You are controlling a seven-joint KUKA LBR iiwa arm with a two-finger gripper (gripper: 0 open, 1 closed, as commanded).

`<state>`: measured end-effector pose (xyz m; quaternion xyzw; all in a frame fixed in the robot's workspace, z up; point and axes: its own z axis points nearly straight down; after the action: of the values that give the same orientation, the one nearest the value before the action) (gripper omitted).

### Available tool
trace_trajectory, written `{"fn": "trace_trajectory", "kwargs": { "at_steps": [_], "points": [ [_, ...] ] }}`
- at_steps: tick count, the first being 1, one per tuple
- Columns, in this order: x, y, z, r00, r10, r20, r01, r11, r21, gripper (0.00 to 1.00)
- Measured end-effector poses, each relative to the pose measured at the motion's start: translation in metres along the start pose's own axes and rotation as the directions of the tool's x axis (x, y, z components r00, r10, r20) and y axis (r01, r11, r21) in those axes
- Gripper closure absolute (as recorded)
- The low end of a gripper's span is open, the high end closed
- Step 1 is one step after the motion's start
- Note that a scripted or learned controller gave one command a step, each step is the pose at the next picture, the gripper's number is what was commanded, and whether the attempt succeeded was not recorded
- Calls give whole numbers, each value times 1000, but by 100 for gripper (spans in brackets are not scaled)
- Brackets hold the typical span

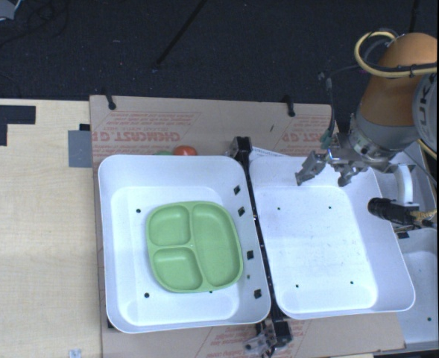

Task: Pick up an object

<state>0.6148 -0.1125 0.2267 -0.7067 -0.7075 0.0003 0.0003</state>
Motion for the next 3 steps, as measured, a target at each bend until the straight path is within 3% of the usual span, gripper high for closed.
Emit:
{"fn": "trace_trajectory", "kwargs": {
  "at_steps": [2,3],
  "points": [
    [7,0,114,1000,1,-1,-1,1000,9,0],
    [9,-1,141,1000,1,-1,-1,1000,5,0]
  ]
}}
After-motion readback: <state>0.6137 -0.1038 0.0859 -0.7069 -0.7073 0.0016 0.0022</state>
